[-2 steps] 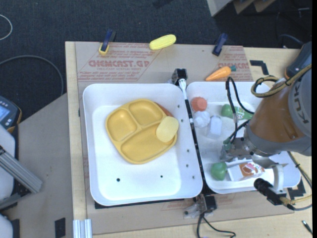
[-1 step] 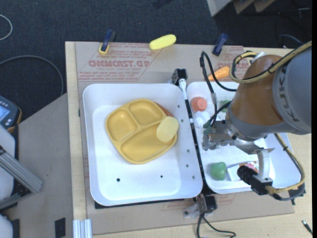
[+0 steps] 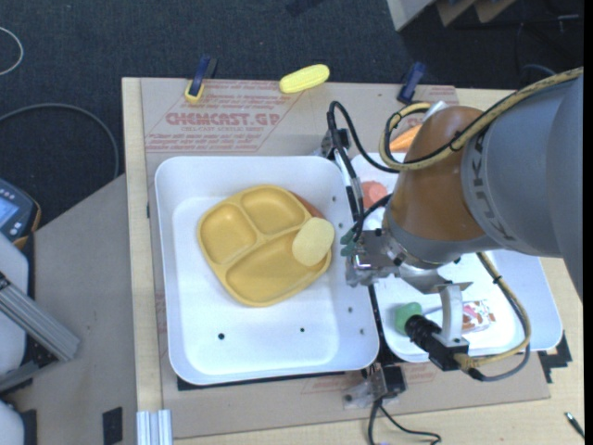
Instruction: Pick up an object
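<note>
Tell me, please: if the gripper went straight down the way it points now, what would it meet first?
Probably the rim between the two bins: the gripper hangs above the left bin's right wall. Depth is unclear, so this is a guess.

Bins [image 3: 176,248] white; plate [image 3: 255,248] mustard yellow; disc [image 3: 313,241] on it paler yellow; arm [image 3: 528,174] grey, band [image 3: 435,184] orange-brown; green object [image 3: 406,315] in right bin; bench board [image 3: 222,119] tan, red lettering; yellow piece [image 3: 304,79] at far edge
</note>
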`<control>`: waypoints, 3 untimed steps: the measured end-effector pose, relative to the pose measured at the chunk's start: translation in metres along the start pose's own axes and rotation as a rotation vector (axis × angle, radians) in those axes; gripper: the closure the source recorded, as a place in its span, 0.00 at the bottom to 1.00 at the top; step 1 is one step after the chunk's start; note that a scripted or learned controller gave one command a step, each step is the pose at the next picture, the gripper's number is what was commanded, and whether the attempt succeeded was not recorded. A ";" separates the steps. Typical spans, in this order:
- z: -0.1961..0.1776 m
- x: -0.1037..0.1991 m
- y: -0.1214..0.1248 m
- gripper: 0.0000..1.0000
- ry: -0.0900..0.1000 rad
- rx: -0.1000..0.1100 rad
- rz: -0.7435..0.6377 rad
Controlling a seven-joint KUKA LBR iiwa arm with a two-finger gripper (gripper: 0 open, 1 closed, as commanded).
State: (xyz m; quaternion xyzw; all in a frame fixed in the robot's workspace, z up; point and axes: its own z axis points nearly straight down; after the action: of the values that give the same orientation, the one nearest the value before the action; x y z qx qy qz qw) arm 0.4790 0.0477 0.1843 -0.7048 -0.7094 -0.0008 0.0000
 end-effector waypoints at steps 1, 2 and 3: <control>0.046 0.049 0.040 1.00 0.000 0.001 0.001; 0.086 0.138 0.013 1.00 0.000 0.001 -0.002; -0.295 0.153 0.034 1.00 0.007 -0.018 0.003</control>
State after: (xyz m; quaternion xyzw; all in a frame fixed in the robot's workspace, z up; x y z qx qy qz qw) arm 0.5119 0.2009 0.4796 -0.7058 -0.7083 -0.0096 -0.0039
